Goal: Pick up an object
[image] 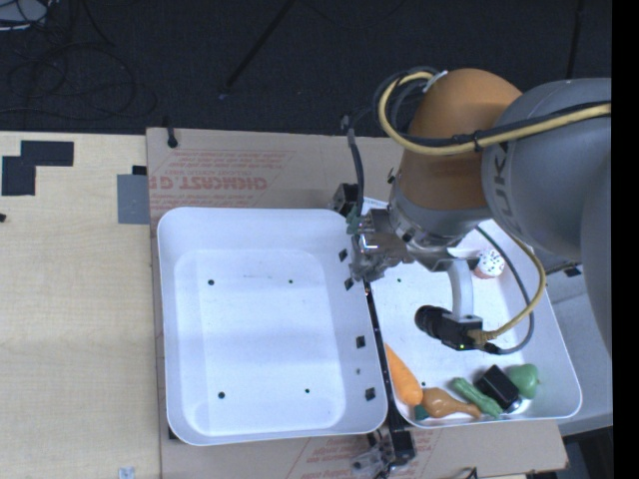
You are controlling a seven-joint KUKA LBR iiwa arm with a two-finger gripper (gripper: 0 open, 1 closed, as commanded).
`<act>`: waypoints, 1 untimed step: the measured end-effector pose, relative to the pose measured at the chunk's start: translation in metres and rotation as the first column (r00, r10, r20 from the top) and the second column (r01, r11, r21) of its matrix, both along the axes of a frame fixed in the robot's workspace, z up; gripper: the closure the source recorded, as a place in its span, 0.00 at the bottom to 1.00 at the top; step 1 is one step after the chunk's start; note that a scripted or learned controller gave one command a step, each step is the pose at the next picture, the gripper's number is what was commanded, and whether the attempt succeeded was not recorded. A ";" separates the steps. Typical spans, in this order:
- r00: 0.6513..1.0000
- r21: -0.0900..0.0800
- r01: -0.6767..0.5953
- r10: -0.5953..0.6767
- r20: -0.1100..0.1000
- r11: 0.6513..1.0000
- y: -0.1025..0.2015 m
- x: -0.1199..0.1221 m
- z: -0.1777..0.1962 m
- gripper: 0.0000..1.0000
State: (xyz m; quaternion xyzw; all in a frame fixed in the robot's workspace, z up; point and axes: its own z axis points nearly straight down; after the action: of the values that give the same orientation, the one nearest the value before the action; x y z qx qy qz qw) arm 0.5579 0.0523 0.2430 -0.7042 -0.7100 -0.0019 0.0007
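The grey arm with its orange band (454,118) reaches in from the right and hangs over the right bin (559,367). My gripper (367,252) sits low at that bin's left wall, close to the divider between the two bins, mostly hidden under the wrist. Along the right bin's front edge lie an orange carrot-like piece (402,375), a tan piece (444,402), a green stick (472,394), a black block (496,387) and a green rounded piece (524,377). A small white object with red dots (489,263) rests near the far right wall. Nothing is seen held.
The left bin (180,267) stands beside the right one on brown cardboard (250,173). A black unit on a yellow cable (446,326) hangs from the arm over the middle of the right bin. The wooden bench (70,297) extends to the left.
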 end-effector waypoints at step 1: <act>1.000 -0.003 0.005 -0.005 -0.010 1.000 0.050 0.029 -0.060 1.00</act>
State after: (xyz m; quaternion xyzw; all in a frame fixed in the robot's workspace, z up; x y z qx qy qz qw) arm 0.5871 0.1022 0.1834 -0.7061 -0.7081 0.0027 0.0029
